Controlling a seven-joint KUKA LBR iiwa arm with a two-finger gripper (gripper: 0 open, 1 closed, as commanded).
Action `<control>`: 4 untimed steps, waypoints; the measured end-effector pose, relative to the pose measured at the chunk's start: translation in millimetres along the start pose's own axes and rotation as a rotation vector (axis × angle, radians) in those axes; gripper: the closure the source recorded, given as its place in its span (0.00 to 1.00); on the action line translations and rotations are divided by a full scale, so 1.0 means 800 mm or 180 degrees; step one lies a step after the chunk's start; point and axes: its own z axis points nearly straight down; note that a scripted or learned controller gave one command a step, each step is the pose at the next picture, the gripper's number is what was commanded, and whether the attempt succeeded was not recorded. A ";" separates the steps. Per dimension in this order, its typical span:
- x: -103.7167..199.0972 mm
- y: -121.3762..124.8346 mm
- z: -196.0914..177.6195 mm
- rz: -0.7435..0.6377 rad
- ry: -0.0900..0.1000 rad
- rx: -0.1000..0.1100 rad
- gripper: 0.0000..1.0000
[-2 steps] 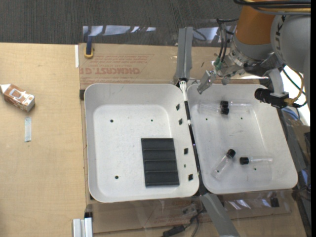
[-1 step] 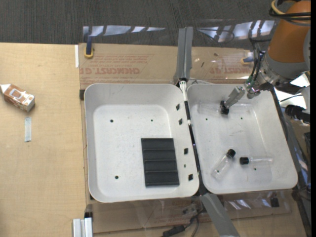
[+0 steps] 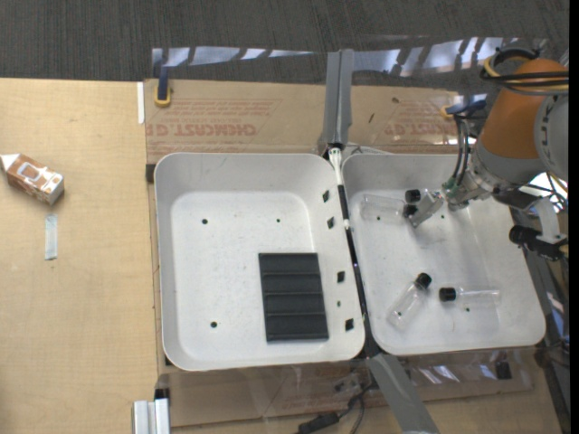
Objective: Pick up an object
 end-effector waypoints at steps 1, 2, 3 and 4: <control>-0.002 0.001 -0.014 0.0003 -0.0015 -0.0019 1.00; -0.002 0.001 -0.014 0.0003 -0.0015 -0.0019 0.00; 0.038 0.022 0.004 -0.0083 0.0020 0.0064 0.00; -0.008 -0.115 -0.002 -0.0546 -0.0014 -0.0022 0.00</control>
